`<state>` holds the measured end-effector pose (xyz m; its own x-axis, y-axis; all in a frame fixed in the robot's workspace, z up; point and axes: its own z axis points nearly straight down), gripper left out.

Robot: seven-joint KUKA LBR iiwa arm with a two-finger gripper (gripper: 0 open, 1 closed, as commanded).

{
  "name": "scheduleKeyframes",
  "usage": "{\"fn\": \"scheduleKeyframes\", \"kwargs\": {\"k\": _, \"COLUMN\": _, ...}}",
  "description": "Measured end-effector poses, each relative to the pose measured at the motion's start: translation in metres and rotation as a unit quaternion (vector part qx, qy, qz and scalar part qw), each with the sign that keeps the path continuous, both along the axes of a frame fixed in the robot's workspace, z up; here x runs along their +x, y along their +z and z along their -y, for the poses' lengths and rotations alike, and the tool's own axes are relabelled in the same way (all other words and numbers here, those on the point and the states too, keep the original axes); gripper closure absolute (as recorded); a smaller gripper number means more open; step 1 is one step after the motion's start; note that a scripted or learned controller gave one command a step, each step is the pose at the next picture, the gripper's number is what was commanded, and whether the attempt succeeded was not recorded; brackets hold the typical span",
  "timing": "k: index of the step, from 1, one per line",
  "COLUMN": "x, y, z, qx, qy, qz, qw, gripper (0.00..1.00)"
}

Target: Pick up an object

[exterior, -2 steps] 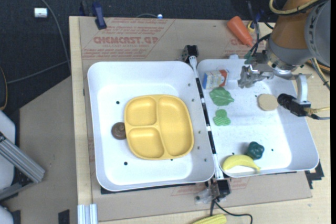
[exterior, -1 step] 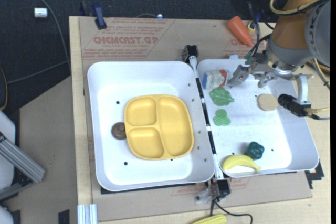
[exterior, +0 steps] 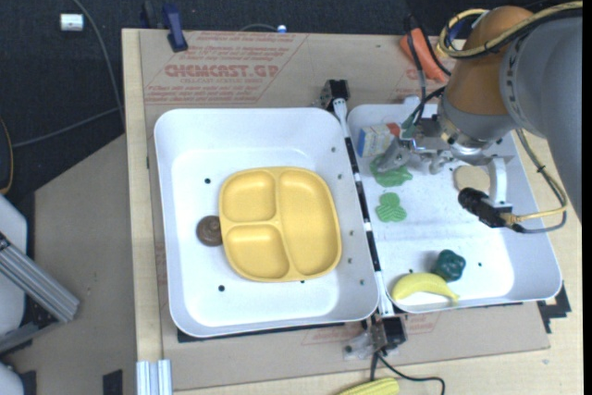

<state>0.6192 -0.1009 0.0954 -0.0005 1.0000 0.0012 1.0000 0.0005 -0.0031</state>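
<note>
The gripper (exterior: 407,153) hung low over the far end of the right bin (exterior: 527,277), just above a green toy (exterior: 392,172). I could not tell how its jaws stood or if they held it. Another green piece (exterior: 391,208) lay near. A banana (exterior: 425,289) touched a dark green lump (exterior: 450,265). A yellow plate (exterior: 279,223) sat in the left bin (exterior: 180,199).

Tabletop (exterior: 231,69): light cardboard-coloured sheet with red printed lettering along the far side. Two shallow white bins sit on it side by side, touching along their inner walls. Left bin (exterior: 176,199) is the larger; right bin (exterior: 527,268) reaches near the tabletop's right edge. Black clips (exterior: 335,92) sit at the seam between the bins, far end and near end. A blue clamp (exterior: 173,28) grips the tabletop's far-left edge. An orange item (exterior: 421,51) lies at the far-right corner; its kind cannot be told.
</note>
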Motion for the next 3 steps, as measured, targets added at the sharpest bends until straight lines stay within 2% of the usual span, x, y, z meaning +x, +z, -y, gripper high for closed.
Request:
{"fn": "scheduleKeyframes", "kwargs": {"k": 1, "x": -0.056, "y": -0.011, "z": -0.009, "qx": -0.0002, "qy": 0.0, "qz": 0.0, "qw": 1.0, "gripper": 0.0}}
{"fn": "scheduleKeyframes", "kwargs": {"k": 2, "x": -0.119, "y": -0.011, "z": 0.041, "qx": -0.0009, "qy": -0.001, "qz": 0.0, "qw": 1.0, "gripper": 0.0}}
{"fn": "scheduleKeyframes", "kwargs": {"k": 3, "x": -0.062, "y": 0.006, "z": 0.11, "qx": -0.0013, "qy": -0.001, "qz": 0.002, "qw": 1.0, "gripper": 0.0}}
